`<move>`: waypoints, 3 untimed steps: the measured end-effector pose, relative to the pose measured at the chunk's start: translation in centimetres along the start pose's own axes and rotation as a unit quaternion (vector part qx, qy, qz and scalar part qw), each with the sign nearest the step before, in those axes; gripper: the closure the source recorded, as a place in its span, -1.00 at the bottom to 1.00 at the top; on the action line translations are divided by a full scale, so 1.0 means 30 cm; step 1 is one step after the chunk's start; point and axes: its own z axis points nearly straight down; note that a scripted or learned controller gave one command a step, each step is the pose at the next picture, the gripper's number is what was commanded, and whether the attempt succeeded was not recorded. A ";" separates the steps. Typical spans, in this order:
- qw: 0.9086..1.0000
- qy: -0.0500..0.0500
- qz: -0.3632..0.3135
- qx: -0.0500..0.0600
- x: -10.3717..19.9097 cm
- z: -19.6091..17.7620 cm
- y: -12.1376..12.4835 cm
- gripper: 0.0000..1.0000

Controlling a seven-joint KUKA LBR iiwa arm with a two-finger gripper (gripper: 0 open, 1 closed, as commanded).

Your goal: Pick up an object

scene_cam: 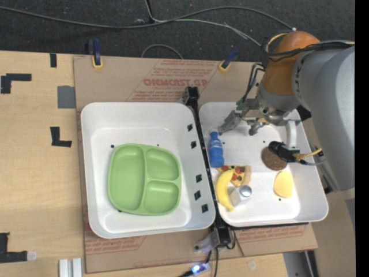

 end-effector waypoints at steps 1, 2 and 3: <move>1.000 0.000 0.000 0.001 0.002 -0.025 -0.001 1.00; 1.000 0.000 0.001 -0.001 -0.017 -0.206 -0.026 1.00; 1.000 -0.001 0.000 -0.002 -0.006 -0.364 0.006 1.00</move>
